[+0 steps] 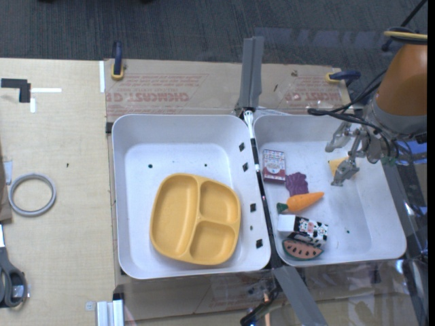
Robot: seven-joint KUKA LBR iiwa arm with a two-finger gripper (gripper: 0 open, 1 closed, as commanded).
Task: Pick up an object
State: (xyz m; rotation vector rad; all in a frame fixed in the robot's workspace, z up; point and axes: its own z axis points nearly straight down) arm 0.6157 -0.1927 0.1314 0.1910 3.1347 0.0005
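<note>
My gripper [341, 157] hangs over the back right part of the right bin [380, 216], its fingers spread apart. A small yellow piece [334, 163] lies on the bin floor just left of the gap between the fingers; I cannot tell whether they touch it. Nearer the divider lie a red-and-white box [274, 165], a purple toy [296, 181], an orange carrot [304, 200], a black-and-white cow-patterned item [311, 228] and a watermelon slice [302, 249]. Nothing is held.
The left bin [136, 148] holds a yellow divided plate [196, 218]. A grey tape ring [30, 194] and scissors [10, 287] lie on the wooden bench at the left. Cardboard [177, 90] lies behind the bins.
</note>
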